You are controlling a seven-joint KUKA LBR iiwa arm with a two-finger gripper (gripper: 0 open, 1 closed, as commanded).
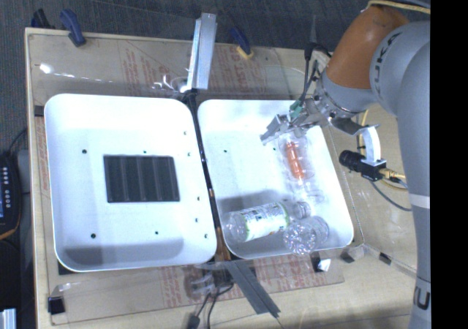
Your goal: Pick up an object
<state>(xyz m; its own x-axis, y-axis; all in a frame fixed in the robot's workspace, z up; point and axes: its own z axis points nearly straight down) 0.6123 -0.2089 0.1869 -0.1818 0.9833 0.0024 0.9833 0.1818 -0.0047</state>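
My tool (281,129) hangs low over the right bin (219,174), near that bin's one o'clock corner, with the arm (380,50) reaching in from three o'clock; its metal tip sits just above the top end of a clear bottle with an orange core (295,159), and whether it touches that bottle I cannot tell. Whether the tool is released or clenched I cannot tell either, since from this slant its tip is a small pale blur. Nothing can be seen lifted: the orange-cored bottle lies flat along the bin's right side, a green-labelled bottle (257,221) lies on its side at six o'clock, and a crumpled clear bottle (306,232) rests just beside it toward five o'clock, all on the bin floor. The left bin (66,174) holds a dark ribbed pad (141,178) at its centre, well apart from the tool. As I judge it, the pick is at the reach stage at best: approach made, grasp unconfirmed, lift not yet done. The clear plastic looks slick and light, so a slip is a fair risk.
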